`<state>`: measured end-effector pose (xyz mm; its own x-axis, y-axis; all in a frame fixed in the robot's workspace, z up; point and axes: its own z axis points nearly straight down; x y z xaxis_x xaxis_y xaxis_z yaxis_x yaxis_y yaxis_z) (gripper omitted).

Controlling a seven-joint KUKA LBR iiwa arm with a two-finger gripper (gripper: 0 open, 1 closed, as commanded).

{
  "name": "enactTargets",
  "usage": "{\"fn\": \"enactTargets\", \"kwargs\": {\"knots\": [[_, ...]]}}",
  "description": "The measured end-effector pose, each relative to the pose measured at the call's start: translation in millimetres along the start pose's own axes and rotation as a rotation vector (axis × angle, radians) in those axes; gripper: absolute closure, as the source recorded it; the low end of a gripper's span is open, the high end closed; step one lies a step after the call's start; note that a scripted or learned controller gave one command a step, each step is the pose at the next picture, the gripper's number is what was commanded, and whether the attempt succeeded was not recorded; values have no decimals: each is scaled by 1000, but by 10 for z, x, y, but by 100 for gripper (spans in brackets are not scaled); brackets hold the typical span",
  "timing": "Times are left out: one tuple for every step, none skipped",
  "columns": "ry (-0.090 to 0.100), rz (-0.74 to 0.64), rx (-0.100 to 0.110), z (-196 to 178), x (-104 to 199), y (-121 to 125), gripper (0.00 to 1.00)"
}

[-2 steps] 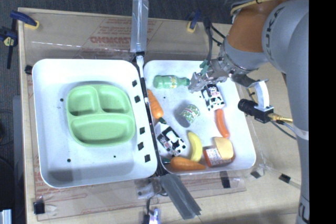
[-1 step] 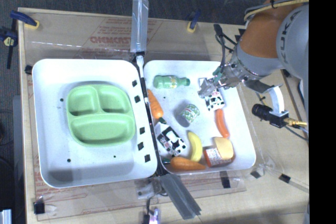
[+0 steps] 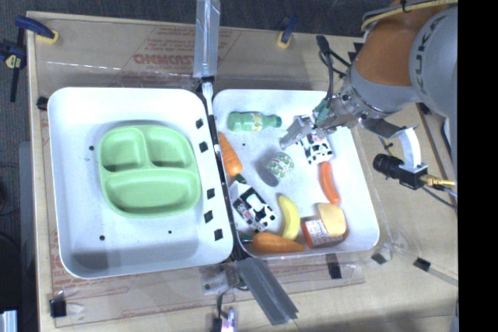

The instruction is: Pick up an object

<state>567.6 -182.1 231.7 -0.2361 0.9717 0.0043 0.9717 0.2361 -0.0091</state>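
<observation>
My gripper (image 3: 299, 130) hangs over the upper middle of the right bin (image 3: 358, 167), reaching in from the right. Just right of and below it lies a black-and-white cow-patterned toy (image 3: 317, 149), close to the gripper; nothing shows as held. A green bottle (image 3: 253, 121) lies to its left. A speckled green ball (image 3: 279, 165) sits just below it. A carrot (image 3: 230, 155) lies along the bin's left wall.
Lower in the right bin are an orange-red sausage (image 3: 330, 183), a banana (image 3: 289, 215), a second cow-patterned toy (image 3: 255, 210), another carrot (image 3: 276, 244) and a yellow-and-red item (image 3: 325, 223). The left bin (image 3: 70, 245) holds a green divided plate (image 3: 149, 169).
</observation>
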Motion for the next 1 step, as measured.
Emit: {"fn": "enactTargets", "kwargs": {"knots": [[-1, -91, -2, 1174, -314, 104, 0]]}}
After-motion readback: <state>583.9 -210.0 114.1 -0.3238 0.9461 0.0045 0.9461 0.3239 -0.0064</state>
